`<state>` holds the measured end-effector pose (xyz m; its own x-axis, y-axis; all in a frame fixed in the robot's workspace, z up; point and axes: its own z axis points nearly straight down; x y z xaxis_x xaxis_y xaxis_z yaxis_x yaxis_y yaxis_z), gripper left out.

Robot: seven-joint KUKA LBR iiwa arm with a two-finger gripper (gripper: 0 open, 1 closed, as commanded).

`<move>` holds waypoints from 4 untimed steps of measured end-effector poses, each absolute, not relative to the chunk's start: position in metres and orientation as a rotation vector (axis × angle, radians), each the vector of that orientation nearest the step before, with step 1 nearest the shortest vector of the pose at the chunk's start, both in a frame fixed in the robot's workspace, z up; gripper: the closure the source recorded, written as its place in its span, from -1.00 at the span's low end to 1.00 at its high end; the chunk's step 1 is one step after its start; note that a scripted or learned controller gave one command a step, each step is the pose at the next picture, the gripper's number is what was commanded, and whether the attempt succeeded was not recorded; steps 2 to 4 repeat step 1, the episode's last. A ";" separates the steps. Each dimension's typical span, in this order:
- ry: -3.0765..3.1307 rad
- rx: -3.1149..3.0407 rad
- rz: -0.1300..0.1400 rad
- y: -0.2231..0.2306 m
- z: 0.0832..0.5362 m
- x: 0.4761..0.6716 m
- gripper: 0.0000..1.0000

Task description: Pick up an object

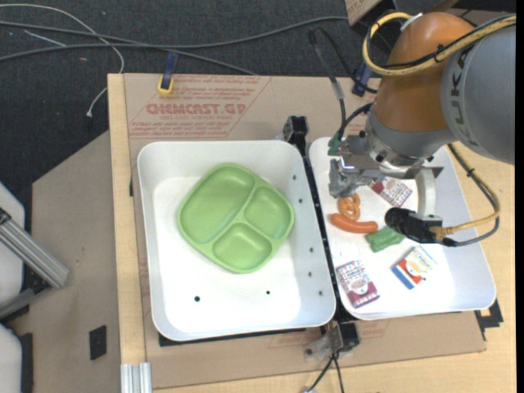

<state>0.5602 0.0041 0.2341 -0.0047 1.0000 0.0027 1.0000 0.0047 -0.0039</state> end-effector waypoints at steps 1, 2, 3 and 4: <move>-2.224 -2.212 0.002 0.054 0.231 0.539 1.00; -2.224 -2.212 0.002 0.054 0.231 0.539 1.00; -2.224 -2.212 0.002 0.054 0.231 0.539 1.00; -2.224 -2.212 0.002 0.054 0.231 0.539 1.00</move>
